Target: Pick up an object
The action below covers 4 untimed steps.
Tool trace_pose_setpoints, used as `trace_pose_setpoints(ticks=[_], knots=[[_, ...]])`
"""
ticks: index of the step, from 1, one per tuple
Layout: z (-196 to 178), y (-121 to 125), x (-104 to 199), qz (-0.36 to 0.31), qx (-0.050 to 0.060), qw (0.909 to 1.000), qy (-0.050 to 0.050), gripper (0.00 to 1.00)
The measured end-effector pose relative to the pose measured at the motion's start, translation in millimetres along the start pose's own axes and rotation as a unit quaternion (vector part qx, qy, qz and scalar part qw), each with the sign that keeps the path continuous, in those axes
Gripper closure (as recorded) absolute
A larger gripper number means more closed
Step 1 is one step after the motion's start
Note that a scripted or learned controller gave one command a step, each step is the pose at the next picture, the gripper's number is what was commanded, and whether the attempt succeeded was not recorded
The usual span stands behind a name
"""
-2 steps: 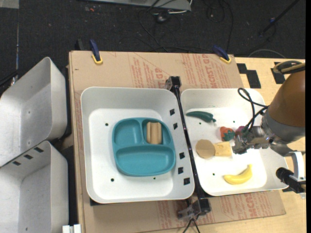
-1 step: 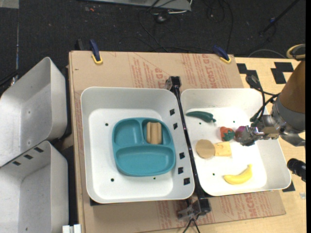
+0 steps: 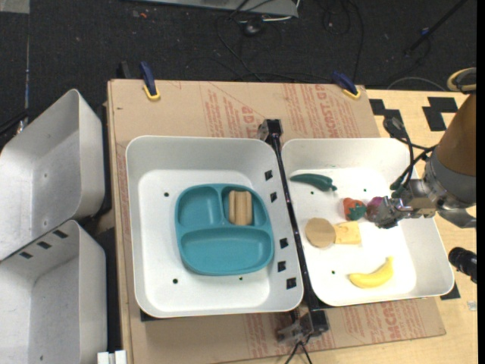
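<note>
On the desk (image 3: 227, 97) the left bin (image 3: 151, 165) holds a teal tray (image 3: 220, 241); in the right bin (image 3: 424, 256), near its right wall, the fingers (image 3: 383, 212) hover low beside a small red and purple object (image 3: 364, 205); whether they grip it I cannot tell; the approach step, by my judgement; next comes closing squarely, then lifting.

Right bin (image 3: 424, 275) holds the loose pieces. Green chili pepper (image 3: 313, 180) lies near its far left corner; tan round disc (image 3: 320, 233) at its left-centre, touching a yellow cheese wedge (image 3: 348, 233); red-and-purple item (image 3: 362, 207) mid-bin; banana (image 3: 371, 274) toward its near wall.
</note>
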State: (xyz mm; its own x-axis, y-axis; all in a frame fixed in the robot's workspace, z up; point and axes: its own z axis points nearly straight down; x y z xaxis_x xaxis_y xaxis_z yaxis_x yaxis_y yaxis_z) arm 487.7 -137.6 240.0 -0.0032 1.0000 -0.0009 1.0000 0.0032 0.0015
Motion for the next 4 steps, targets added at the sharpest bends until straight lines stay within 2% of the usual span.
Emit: trace_pose_setpoints(ticks=[2,3,4], knots=[[-12,42,94,-0.002,-0.001,1.0,0.001,1.0],[1,59,138,-0.002,0.0,1.0,0.0,1.0],[9,77,198,-0.002,0.0,1.0,0.0,1.0]])
